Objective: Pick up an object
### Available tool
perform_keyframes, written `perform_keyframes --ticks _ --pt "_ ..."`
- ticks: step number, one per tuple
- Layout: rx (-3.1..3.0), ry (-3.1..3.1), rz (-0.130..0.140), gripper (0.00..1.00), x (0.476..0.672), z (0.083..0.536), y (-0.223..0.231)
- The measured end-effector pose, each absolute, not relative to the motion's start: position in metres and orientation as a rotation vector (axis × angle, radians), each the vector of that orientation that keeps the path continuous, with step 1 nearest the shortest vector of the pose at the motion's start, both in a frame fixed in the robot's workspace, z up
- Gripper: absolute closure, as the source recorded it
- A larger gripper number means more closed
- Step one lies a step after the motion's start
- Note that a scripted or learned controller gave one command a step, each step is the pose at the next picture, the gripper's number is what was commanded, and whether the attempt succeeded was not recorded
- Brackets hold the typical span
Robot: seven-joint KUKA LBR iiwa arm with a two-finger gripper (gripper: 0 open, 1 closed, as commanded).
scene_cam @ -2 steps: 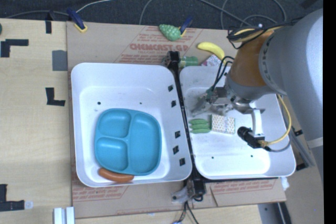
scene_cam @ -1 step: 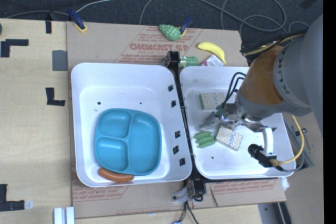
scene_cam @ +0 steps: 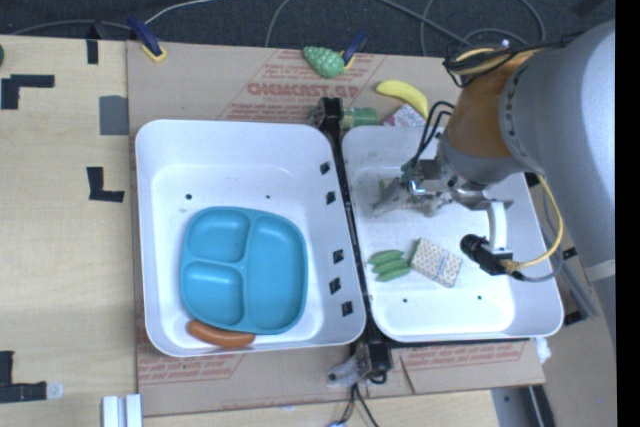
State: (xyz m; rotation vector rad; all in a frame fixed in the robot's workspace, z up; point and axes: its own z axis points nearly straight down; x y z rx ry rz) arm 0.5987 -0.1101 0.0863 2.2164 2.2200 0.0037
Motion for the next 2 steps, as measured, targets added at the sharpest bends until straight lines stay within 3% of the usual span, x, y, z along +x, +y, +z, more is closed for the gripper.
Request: perform_keyframes --ticks 1,2 --pt "2.218 2.221 0.001 0.00 0.6496 0.0854 -0.1031" --pt "2.217 2.222 -0.001 1.00 0.6493 0.0950 -0.1034"
